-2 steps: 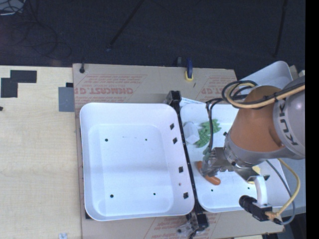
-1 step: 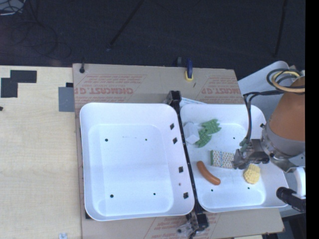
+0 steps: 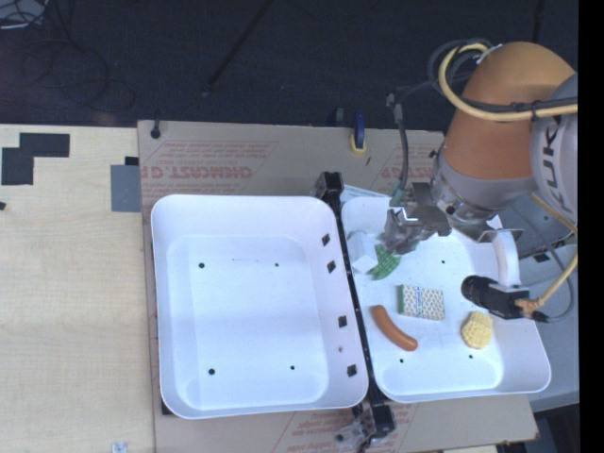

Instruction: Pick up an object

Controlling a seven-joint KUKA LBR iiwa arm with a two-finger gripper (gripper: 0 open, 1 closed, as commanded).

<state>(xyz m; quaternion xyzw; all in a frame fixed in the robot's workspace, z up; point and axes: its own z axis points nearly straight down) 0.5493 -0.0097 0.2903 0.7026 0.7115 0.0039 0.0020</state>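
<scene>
My gripper [image 3: 400, 235] hangs low over the back left part of the right bin [image 3: 528, 371]. Just below it, and partly under it, lies a small green object [image 3: 384, 265]. Toward the front of this bin sit an orange sausage [image 3: 393, 328], a pale patterned block with green dots [image 3: 421, 302] and a yellow corn-like piece [image 3: 478, 330]. Whether the gripper touches the green object is hidden by the wrist.
The left bin [image 3: 170, 253] stands beside the right one, with a black divider strip [image 3: 342, 281] between them. A brown board [image 3: 236, 159] lies under both bins. The big orange and grey arm [image 3: 505, 130] covers the right bin's back right corner.
</scene>
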